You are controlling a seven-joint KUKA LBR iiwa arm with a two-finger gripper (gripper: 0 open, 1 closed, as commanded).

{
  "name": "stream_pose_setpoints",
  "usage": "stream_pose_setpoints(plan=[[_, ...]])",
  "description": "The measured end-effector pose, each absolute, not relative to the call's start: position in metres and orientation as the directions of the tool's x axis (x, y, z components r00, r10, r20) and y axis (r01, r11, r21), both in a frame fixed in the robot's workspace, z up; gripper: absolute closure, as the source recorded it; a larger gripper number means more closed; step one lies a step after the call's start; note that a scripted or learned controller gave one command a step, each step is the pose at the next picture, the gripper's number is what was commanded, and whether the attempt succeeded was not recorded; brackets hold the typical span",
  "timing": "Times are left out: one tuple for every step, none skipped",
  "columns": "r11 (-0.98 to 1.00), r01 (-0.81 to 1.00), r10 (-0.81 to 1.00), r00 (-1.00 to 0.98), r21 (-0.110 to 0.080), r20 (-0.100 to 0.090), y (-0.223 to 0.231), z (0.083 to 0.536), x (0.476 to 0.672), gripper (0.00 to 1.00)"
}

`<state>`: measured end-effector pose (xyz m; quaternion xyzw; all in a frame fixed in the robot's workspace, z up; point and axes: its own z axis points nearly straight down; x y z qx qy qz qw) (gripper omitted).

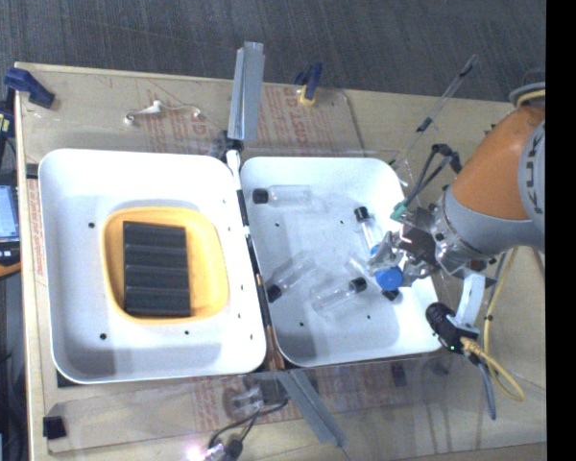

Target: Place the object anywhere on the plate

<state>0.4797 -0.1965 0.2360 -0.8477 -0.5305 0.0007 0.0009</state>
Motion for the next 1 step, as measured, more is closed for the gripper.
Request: stream_pose_setpoints(plan=[[-0.437,0.899,0.899,0.437,-0.002,0.0,-0.1965,0.2361,0.4797,0.0]])
